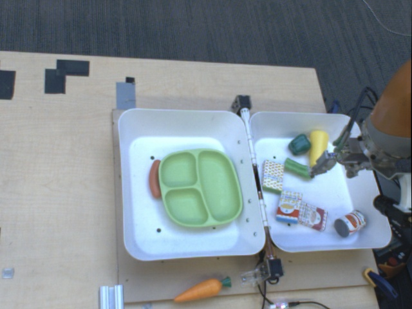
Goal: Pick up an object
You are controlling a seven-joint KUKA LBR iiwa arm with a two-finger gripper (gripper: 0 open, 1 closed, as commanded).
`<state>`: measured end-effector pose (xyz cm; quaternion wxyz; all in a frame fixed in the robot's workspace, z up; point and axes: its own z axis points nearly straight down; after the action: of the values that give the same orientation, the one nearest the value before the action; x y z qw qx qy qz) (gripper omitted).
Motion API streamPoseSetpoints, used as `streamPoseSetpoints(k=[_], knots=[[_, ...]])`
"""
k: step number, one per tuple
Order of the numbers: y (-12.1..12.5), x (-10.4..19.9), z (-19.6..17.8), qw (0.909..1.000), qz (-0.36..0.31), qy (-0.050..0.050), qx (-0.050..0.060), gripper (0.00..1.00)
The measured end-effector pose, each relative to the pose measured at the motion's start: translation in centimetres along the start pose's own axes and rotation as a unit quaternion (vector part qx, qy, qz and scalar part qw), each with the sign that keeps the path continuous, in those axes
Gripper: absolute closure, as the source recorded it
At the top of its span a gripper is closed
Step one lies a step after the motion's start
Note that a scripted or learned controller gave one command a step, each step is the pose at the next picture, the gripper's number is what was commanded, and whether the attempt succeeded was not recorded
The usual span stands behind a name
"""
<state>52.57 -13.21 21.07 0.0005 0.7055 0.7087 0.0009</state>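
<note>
My gripper (324,162) hangs low over the right bin (367,192), reaching in from the right edge. Its tip is just right of a green cylinder (295,167) and just below a yellow object (317,145). A dark green piece (299,144) lies left of the yellow one. A small patterned box (273,176) rests near the bin's left wall. Toward the front lie a red and white carton (301,212) and a small can (349,224). I see nothing lifted off the bin floor.
The left bin (138,192) holds a light green divided plate (199,187) with a red sausage (154,178) beside its left rim. An orange carrot (201,290) lies on the bench in front of the bins. Cables and a clamp (269,270) sit at the front between the bins.
</note>
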Motion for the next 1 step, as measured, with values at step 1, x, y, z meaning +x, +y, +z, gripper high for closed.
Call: streamPoseSetpoints(k=[1], knots=[[0.39,3.67,11.32,1.0000,0.002,-0.001,-0.005,0.00]])
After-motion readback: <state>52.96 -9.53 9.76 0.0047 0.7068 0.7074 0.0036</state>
